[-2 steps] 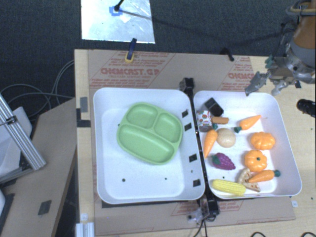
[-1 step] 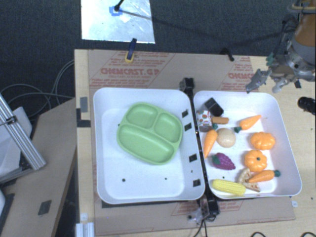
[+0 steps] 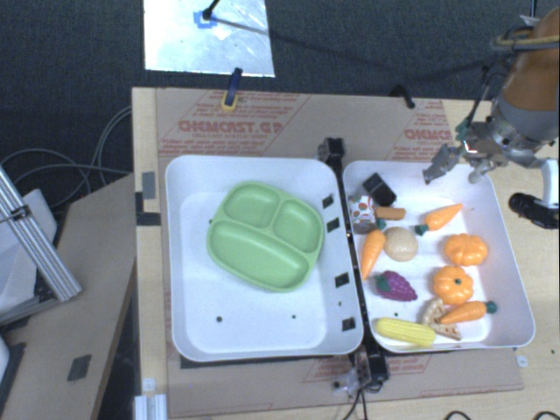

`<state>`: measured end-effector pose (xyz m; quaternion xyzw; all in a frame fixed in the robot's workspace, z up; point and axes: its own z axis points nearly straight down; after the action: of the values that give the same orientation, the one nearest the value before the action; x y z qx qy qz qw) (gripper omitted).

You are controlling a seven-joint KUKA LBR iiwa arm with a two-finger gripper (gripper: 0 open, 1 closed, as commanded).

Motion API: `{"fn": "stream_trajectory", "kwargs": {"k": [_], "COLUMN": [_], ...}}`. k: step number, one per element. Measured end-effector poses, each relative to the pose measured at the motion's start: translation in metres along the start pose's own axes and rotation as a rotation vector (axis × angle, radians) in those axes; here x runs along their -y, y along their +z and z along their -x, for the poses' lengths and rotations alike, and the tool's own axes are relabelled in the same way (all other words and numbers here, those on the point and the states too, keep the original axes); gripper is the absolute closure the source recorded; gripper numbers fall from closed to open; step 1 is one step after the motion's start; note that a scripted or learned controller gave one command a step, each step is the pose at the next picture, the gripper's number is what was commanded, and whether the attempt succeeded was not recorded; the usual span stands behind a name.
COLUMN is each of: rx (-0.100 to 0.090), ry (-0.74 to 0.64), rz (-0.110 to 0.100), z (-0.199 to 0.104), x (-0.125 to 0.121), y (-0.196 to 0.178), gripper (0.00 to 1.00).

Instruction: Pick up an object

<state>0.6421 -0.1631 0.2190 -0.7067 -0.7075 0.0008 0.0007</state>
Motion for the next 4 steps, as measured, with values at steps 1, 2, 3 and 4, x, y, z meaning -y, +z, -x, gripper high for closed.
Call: {"fn": "stream_trajectory", "kwargs": {"k": [1,2,3,4], "rx": [0.0,0.0,0.001,0.001], "ry": [-0.004,-0.002,-0.003,-0.004], "rz": [0.001,0.001,-0.001,0.007], "z": [-0.004,-0.003,-0.003,-0.003], "x": [-0.004,-0.007,-0.007,-0.009], "y": [0.043,0.085,0.137,0.122], "gripper": [0.0,0.0,0.0,1.0]}}
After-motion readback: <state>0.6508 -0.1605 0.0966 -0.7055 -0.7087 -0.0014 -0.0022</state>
